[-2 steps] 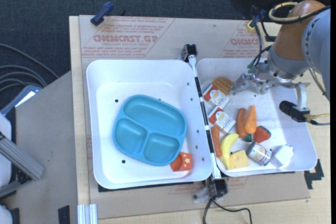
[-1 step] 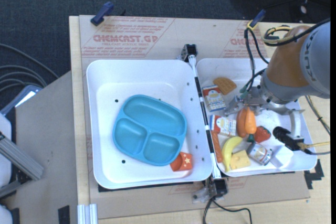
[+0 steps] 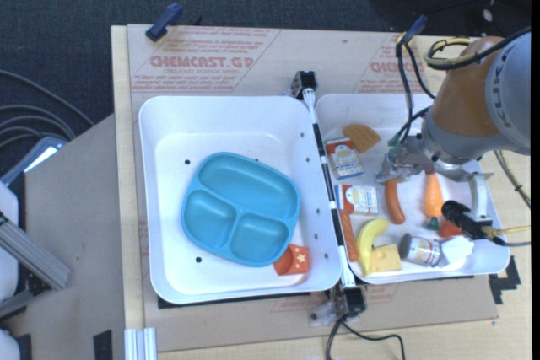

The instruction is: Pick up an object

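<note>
Two white bins: the left bin at nine o'clock, the right bin at three. One blue divided plate, one red wedge, two small cartons, one banana, one sausage, one carrot, one can.

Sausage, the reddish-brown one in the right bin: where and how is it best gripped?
Probably at the middle of the reddish-brown sausage, from straight above, closing across its narrow width. It lies flat and lengthwise, with bare white bin floor separating it from the orange carrot.
</note>
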